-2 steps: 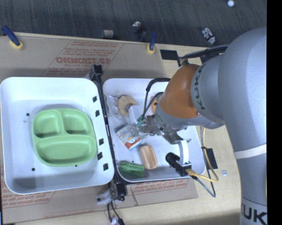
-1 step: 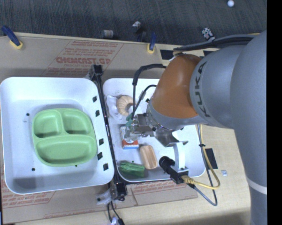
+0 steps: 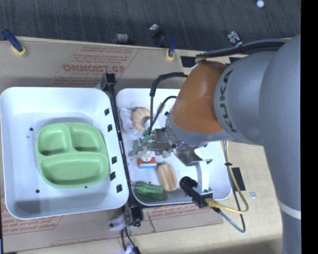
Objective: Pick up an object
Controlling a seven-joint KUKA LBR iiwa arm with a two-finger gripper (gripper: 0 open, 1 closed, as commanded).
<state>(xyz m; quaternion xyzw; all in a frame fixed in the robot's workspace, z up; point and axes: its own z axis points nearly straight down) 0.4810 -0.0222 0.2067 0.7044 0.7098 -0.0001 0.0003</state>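
- The grey arm [image 3: 254, 99], nearest the camera with its orange band [image 3: 198, 102], is reaching in from the right and hanging over the right bin [image 3: 218, 193].
- The left bin [image 3: 13, 107] is sitting on the cardboard-covered tabletop [image 3: 90, 62] and holding a green divided tray [image 3: 71, 155], which is lying flat in its middle.
- Just right of the divider, a beige coiled object [image 3: 142, 118] is lying near the right bin's far wall.
- The jaws are hovering low over the clutter below that coil; whether they are released or clenched, I cannot tell.
- A small red, white and blue box [image 3: 146, 163] is lying just beneath them.
- A green object [image 3: 149, 190] is resting by the near wall, with a tan oblong piece [image 3: 167, 177] just beside it.
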